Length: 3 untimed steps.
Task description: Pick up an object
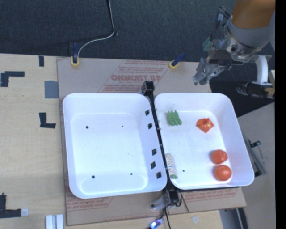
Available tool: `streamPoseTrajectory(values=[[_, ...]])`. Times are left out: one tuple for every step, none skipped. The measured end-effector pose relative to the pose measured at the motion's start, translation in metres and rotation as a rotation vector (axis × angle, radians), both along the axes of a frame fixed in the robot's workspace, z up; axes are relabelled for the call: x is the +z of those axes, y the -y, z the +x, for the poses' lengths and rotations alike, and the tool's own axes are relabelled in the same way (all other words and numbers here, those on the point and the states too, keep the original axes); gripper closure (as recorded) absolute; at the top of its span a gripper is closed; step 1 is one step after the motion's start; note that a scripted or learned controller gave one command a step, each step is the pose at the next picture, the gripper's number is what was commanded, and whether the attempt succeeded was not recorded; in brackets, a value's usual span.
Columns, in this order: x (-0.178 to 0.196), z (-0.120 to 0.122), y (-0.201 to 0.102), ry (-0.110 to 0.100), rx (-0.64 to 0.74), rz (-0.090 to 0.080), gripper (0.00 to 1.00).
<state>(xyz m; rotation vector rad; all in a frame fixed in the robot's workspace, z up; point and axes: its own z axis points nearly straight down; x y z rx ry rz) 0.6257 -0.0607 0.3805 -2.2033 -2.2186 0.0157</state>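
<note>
The gripper hangs above the cardboard sheet, past the far edge of the right bin and near its far right corner, with nothing visible between its fingers; whether it is released or clenched I cannot tell, since the tips are small and dark against the background. The arm's orange band shows at the top right above the grey wrist. All the objects lie in the right bin. A small green knobbly piece sits near the far left part of that bin, close to the divider where the two bins meet. To its right, apart from it, lies an angular red-orange piece. Nearer the camera, by the right wall, two round red tomato-like objects rest just beside each other, one behind the other. A pale, speckled strip lies along the left wall of the same bin. The left bin stands beside it on the cardboard. A blue clamp and a yellow-tipped clamp grip the cardboard's far edge, and a white cable runs away behind them.
</note>
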Motion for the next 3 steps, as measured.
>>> streamPoseTrajectory(values=[[-0.082, -0.062, -0.033, 0.003, -0.004, -0.002, 1.0], [-0.067, -0.058, -0.031, 0.015, -0.004, -0.003, 1.0], [-0.104, -0.074, -0.09, 0.012, 0.0, -0.002, 1.0]])
